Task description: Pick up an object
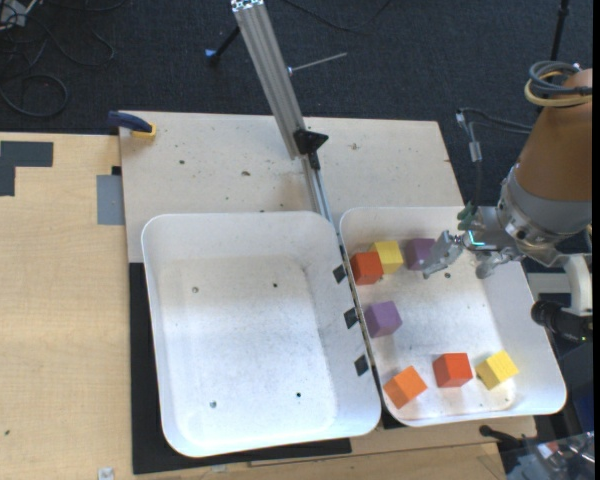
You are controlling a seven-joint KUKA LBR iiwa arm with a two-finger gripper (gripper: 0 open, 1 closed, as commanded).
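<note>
The right bin (540,368) holds several small blocks. Along its far side sit a red block (367,266), a yellow block (388,257) and a purple block (416,252) in a row. My gripper (440,258) is low over the bin, just right of that purple block and close against it; I cannot see whether it holds it. Another purple block (382,318) lies near the bin's left wall. An orange block (407,385), a red block (452,370) and a yellow block (497,369) lie along the near side.
The left bin (180,268) stands beside the right one, with black clips along the shared wall (352,318). A slanted aluminium post (275,78) rises behind the bins. The arm's grey and orange body (555,178) hangs over the right bin's far right corner.
</note>
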